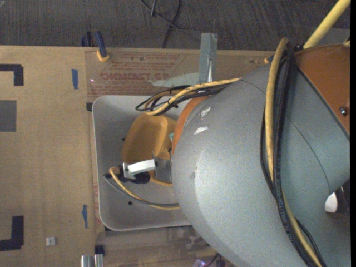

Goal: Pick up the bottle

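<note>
Arm (250,166), grey-cased, occupying the frame from 12 o'clock round through 3 o'clock to 6 o'clock and reaching toward 9 o'clock over a white bin (111,127). The orange band (146,141) above the wrist hangs inside the bin's outline, just on the 9 o'clock side of frame centre, with the bin's bare floor and rounded wall exposed on its 9 o'clock and 6 o'clock sides. A yellow cable (271,121) and black leads run along the grey casing from 1 o'clock down toward 5 o'clock. Whether the jaws are released or clenched cannot be told, since the wrist covers them from above; where the bottle lies cannot be told either, the arm covering most of the bin. The bin rests on a tan tabletop (44,149) carrying black corner marks (14,74) and short strips of blue tape (74,78) toward 9 o'clock. A cardboard sheet with red print (133,74) lies against the bin's 12 o'clock edge, beside a grey upright post (207,57). Dark carpet (67,10) with a loose black cable (158,1) spans the 12 o'clock margin.
</note>
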Motion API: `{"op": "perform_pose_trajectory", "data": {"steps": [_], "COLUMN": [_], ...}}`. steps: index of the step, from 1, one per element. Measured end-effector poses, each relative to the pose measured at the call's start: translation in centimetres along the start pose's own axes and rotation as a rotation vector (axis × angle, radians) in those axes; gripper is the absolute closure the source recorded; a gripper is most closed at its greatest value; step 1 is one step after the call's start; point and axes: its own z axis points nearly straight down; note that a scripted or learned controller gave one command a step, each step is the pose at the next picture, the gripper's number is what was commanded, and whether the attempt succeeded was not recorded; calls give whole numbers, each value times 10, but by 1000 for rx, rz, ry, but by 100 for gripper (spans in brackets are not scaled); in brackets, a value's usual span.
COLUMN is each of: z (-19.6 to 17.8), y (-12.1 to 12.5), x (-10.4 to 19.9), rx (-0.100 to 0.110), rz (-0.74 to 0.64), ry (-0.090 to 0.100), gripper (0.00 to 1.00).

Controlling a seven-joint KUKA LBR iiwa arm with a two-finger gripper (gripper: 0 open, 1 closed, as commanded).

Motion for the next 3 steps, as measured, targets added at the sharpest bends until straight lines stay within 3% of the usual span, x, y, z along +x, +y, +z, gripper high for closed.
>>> {"op": "perform_pose_trajectory", "data": {"steps": [1, 2, 3], "z": [-6, 1, -8], "y": [20, -33, -34], "x": [4, 35, 35], "rx": [0, -6, -1], "rz": [-90, 7, 8], "ry": [-16, -5, -8], "gripper": [0, 0, 100]}}
